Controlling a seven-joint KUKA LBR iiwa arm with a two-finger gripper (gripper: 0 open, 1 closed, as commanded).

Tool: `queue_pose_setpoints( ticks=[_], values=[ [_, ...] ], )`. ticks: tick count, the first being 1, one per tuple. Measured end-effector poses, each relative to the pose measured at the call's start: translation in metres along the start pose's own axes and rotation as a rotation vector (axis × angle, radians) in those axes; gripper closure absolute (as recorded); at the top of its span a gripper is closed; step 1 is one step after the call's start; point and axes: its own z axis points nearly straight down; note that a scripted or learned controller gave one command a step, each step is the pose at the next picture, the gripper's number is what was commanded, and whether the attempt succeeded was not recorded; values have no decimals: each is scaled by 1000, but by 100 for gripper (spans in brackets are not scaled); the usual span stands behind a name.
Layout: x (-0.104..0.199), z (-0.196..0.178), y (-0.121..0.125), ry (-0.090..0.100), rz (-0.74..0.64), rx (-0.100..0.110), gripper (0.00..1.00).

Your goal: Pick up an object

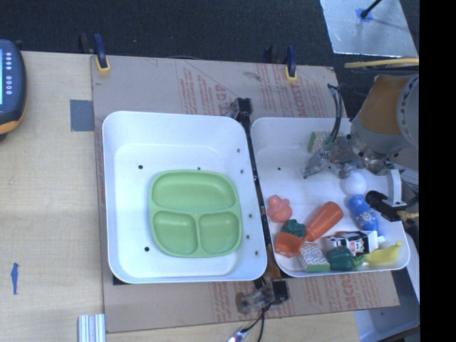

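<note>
The right bin holds several small toys along its near side: an orange carrot-shaped piece, a pink piece, a dark green piece, a blue bottle, a white ball and a yellow banana. My gripper hangs low over the far part of this bin, just left of the white ball. Its fingers are spread open with bare bin floor between them. A small green item lies just behind the gripper, partly hidden.
The left bin bears a green divided plate. The arm's orange band leans in over the right bin's far right corner. A black clip sits where the bins meet. A blue-grey device lies at the far left.
</note>
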Motion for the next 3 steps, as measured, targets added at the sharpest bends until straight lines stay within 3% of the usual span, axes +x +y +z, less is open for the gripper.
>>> queue_pose_setpoints(
  ticks=[1, 2, 3],
  values=[
    [-36, -156, 47, -7, -6, -23, 0],
    [-37, -110, -33, 2, -2, 0, 0],
    [-35, -4, 49, -4, -8, -18, 0]
  ],
)
